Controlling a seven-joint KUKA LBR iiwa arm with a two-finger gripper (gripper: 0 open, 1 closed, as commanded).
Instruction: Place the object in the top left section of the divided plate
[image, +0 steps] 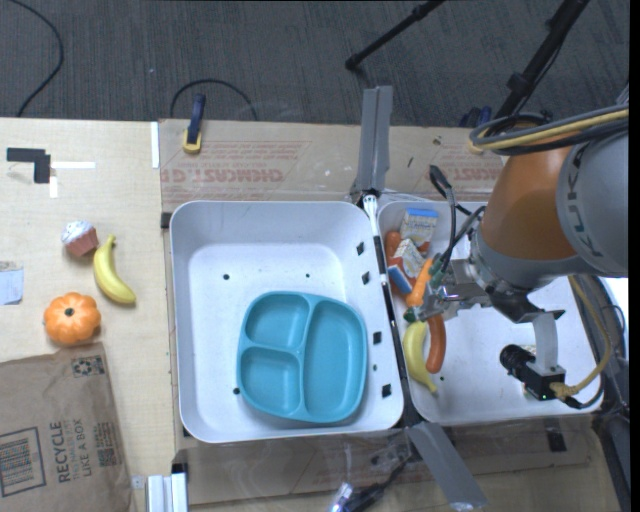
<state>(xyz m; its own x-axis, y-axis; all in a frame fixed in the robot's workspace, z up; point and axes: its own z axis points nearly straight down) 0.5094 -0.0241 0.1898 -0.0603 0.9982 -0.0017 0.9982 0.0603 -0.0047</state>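
Risk: my hand (432, 300), grip state impossible to tell, sits low amid crowded toys (408, 262) beside banana (417, 355), so I could snag two before reaching plate (302, 356).

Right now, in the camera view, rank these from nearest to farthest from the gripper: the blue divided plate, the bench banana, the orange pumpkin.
From the gripper, over the right bin:
1. Blue divided plate, in the left bin.
2. Bench banana, left of the bins.
3. Orange pumpkin, farthest left.
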